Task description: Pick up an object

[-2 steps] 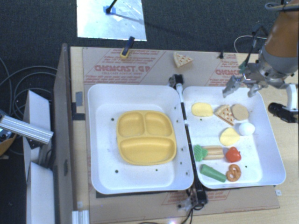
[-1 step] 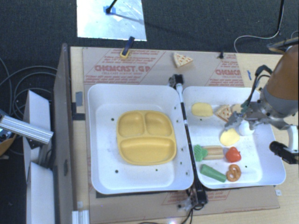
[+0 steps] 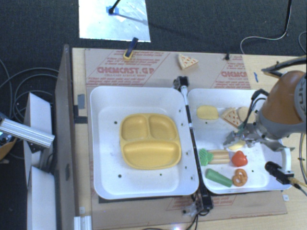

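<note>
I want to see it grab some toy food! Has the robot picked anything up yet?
Not yet. The toy food lies in the right bin: the red tomato, green pickle and pretzel. The gripper is low over the pale yellow piece; a grip can't be made out. Lifting is left. The yellow tray sits in the left bin.

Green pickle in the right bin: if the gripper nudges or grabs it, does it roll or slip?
The green pickle looks like a smooth, rounded toy cylinder, so it would probably roll sideways when nudged. Its glossy look suggests it may slip in a loose pinch. The pretzel sits close beside it and could get bumped.
</note>
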Robot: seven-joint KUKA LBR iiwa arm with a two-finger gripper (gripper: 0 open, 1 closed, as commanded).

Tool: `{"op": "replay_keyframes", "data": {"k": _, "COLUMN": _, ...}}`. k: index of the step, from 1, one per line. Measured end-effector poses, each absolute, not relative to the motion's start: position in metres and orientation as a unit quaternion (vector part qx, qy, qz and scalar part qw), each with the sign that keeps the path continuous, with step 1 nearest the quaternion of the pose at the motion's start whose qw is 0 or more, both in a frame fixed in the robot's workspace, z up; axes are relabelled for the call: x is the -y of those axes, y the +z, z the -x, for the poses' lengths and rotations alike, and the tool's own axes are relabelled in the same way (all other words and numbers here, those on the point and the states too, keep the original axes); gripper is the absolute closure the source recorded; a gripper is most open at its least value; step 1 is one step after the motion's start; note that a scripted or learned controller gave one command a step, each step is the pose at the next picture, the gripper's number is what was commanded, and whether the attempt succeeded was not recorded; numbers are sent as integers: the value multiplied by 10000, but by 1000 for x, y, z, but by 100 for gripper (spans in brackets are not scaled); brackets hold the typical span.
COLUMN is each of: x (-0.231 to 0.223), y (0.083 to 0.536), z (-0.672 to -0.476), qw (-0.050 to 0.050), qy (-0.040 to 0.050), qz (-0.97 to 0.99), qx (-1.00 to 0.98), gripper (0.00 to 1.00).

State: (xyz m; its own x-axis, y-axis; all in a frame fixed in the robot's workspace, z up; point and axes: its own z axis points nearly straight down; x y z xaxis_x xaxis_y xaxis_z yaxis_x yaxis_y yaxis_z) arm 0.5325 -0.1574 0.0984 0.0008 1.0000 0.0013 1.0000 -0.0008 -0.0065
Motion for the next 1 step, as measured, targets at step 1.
{"op": "replay_keyframes", "data": {"k": 1, "x": 172, "y": 84, "z": -485, "qw": 5, "qy": 0, "qz": 7083, "qx": 7059, "gripper": 0}}
